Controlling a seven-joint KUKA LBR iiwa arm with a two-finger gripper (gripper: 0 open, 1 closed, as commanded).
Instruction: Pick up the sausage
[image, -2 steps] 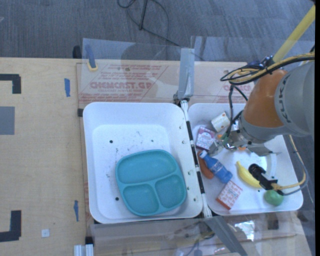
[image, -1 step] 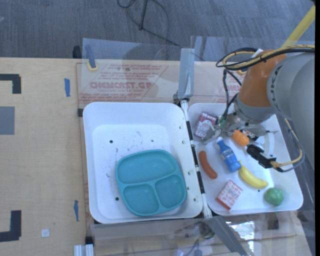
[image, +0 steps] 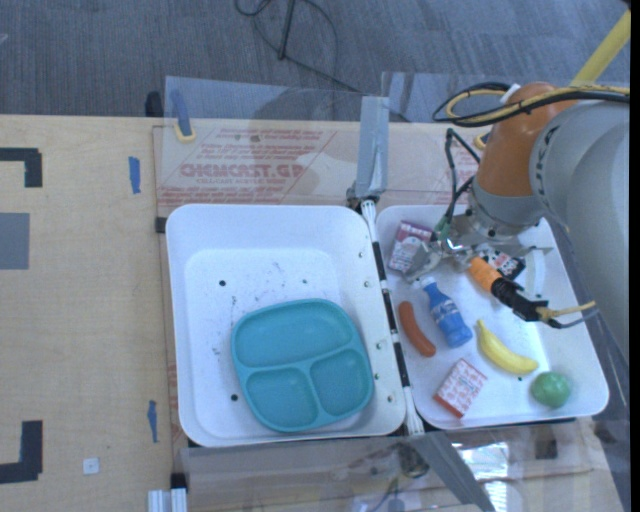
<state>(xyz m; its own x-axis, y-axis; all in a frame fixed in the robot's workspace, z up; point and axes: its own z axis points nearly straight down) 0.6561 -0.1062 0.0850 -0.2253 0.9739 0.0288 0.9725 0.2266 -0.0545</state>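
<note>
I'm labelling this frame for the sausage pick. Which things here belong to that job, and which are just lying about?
Part of the job:
- sausage, lying in the right bin
- gripper, above the bin's upper part

Just lying about:
- blue bottle
- banana
- green ball
- red-and-white carton
- teal divided plate in the left bin

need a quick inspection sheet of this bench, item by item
surface: wooden bench with left bin and right bin side by side
job's things: sausage lying free in right bin, near its left wall
clutter: teal tray in left bin; blue bottle, banana, green ball, red-and-white box, small carton in right bin
grippers: gripper over the right bin's far end, beside the carton
cables: yellow and black cables on the arm; black cable on the floor
surroundings: grey carpet
</note>
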